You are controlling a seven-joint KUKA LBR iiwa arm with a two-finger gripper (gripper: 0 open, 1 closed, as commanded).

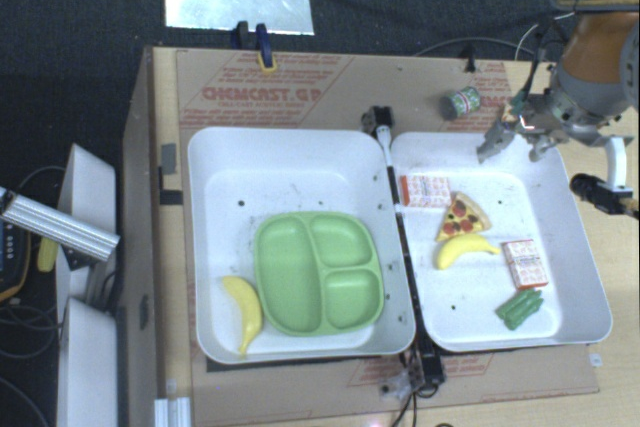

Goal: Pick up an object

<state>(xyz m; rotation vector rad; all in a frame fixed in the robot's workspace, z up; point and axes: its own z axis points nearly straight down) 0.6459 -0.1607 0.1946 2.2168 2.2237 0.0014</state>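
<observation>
Yellow toy banana (466, 250) sits mid right bin (570, 215), touching the pizza slice (464, 213), while the hand (517, 147), fingers spread and empty, hovers over that bin's far rim, so a grab could easily snag both.

Grey arm (600, 75) with an orange band (602, 40), black cables above, and a pale metal gripper (518, 143).

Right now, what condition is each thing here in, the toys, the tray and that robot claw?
Gripper: open, holding nothing, above the right bin's far edge.
Green tray: flat in the left bin, compartments bare.
Left banana: lying beside the tray.
Right banana: lying flat, touching the pizza slice.
Small can: on its side, outside the bins.
</observation>
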